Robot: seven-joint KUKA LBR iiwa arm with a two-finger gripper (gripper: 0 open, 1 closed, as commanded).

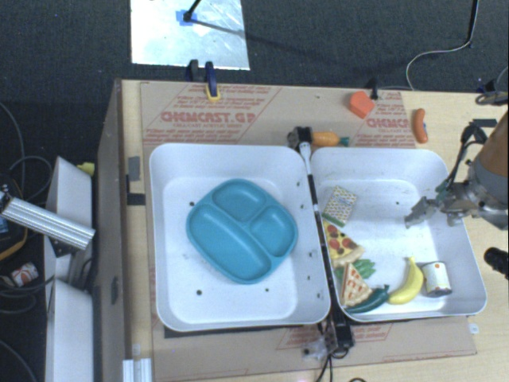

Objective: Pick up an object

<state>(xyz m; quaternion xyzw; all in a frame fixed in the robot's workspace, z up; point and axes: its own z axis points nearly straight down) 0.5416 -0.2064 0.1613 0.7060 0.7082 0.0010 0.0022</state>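
Over the right bin [374,161], near its right wall, the arm's gripper [421,211] hangs above bare white floor, its grey wrist reaching in from the right edge. The jaws look spread and nothing sits between them.

The things to pick lie mostly along the near and left parts of that bin. A yellow banana [407,283] curves in the near right area, and just to its right, touching or almost touching it, lies a small white can [436,278] on its side. Left of the banana a green pepper [371,299] lies along the near wall, beside a pizza slice [353,285]. A second pizza slice [342,243] sits farther back by the divider between the bins, and beyond it a checked square pad [340,204] lies tilted. All of these are well apart from the gripper.

The left bin [171,237] holds a blue divided plate [241,229], turned at an angle, in its middle.

On the bench [238,114] beyond the bins lie a carrot [328,140] at the far end of the divider, an orange block [360,104], and a sausage-like orange piece [419,125] to the far right.
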